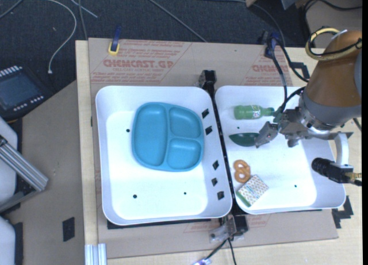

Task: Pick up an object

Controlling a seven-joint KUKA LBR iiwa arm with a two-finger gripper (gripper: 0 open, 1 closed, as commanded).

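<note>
One fixed camera looks down at a slant from well above the bench, taking in both white bins and surrounding floor.

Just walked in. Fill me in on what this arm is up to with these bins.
The arm's gripper is down in the right bin, beside a dark green spoon-like piece and just below a green bottle lying on its side. Nothing is visibly held. A pretzel and a small packet sit nearer the front of that bin. The left bin holds a blue divided plate.
</note>
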